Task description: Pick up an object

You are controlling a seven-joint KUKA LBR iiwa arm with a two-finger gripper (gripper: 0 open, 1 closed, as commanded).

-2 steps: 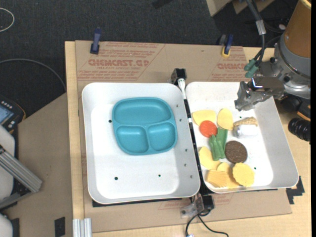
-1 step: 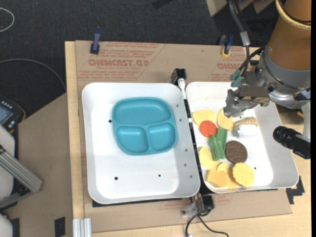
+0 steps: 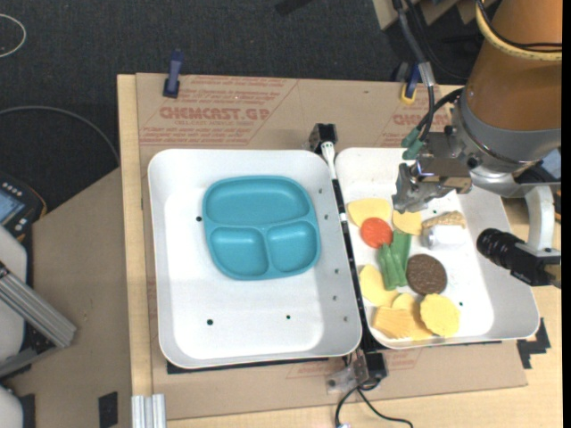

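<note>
From the camera view, the jaws (image 3: 412, 201) are hanging low over the right bin's (image 3: 508, 324) far half, above the pale yellow slice (image 3: 368, 210); whether they are parted cannot be told. Play food is crowding that bin's left side: red tomato (image 3: 376, 231), green pod (image 3: 393, 263), brown patty (image 3: 426, 274). The left bin (image 3: 178, 319) is carrying a teal divided plate (image 3: 260, 226), leaving bare room along its near edge.
</note>
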